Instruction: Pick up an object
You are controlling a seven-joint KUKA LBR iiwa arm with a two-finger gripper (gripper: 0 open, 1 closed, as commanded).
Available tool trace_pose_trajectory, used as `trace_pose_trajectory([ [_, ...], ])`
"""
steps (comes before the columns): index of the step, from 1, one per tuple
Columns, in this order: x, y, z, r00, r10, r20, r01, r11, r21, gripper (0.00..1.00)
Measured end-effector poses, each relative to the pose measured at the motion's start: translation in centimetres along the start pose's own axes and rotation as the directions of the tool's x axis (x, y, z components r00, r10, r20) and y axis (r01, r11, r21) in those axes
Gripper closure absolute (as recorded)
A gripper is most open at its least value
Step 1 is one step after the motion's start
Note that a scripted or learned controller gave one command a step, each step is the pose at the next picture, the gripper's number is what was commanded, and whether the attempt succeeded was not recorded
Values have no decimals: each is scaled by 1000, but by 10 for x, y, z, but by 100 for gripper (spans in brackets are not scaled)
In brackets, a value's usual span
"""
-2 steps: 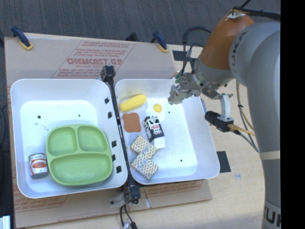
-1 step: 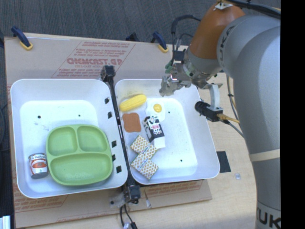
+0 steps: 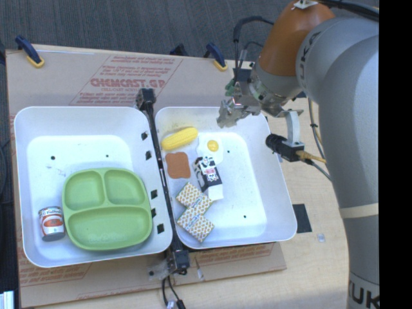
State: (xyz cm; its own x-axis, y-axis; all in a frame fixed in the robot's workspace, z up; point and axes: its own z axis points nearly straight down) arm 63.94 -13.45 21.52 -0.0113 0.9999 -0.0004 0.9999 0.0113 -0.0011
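The right bin (image 3: 270,192) holds a yellow corn cob (image 3: 179,138), a fried egg (image 3: 212,147), a brown patty (image 3: 177,165), a black-and-white carton (image 3: 209,175) and two checkered packets (image 3: 195,211). My gripper (image 3: 230,116) hangs over the bin's far rim, just right of the corn and above the egg. Nothing shows between its fingers. The grey arm with its orange band (image 3: 293,31) comes in from the upper right.
The left bin (image 3: 38,134) carries a green divided plate (image 3: 107,208) and a small red-labelled can (image 3: 51,223). A black clamp bar (image 3: 154,153) runs between the bins. Blue clips (image 3: 29,50) hold the cardboard sheet at the back.
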Motion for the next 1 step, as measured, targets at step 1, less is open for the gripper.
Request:
trace_pose_trajectory([
  [1,25,18,4,1000,5,0,-5,1000,-1,100],
])
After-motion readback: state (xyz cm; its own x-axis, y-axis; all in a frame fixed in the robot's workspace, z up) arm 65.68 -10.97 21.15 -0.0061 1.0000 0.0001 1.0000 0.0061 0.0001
